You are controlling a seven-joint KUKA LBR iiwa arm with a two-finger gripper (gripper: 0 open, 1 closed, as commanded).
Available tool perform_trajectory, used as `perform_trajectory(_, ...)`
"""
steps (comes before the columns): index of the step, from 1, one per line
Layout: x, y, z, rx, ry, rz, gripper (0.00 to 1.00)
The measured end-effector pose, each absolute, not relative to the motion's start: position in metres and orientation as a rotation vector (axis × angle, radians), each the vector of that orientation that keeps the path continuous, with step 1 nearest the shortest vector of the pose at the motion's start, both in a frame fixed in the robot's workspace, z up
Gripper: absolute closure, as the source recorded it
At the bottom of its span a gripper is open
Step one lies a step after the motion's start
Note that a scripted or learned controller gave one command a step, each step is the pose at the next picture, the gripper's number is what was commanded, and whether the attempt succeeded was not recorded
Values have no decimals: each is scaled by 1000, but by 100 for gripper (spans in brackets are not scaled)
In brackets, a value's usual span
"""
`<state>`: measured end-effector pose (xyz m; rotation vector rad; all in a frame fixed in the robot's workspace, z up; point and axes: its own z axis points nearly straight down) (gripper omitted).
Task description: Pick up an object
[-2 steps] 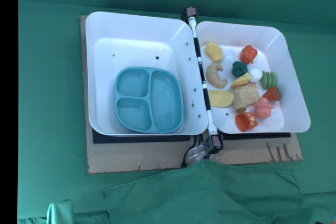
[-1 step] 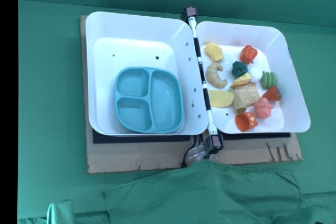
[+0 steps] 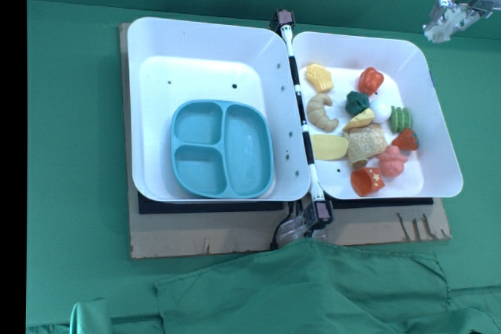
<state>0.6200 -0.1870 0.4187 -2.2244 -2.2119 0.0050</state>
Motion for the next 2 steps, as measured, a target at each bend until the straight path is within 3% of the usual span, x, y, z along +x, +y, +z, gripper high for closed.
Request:
perform_trajectory(1,529,-187,370,-2226,-2212,4,100)
perform_trajectory(2,491,-186,353,-2226,-2217,0,100)
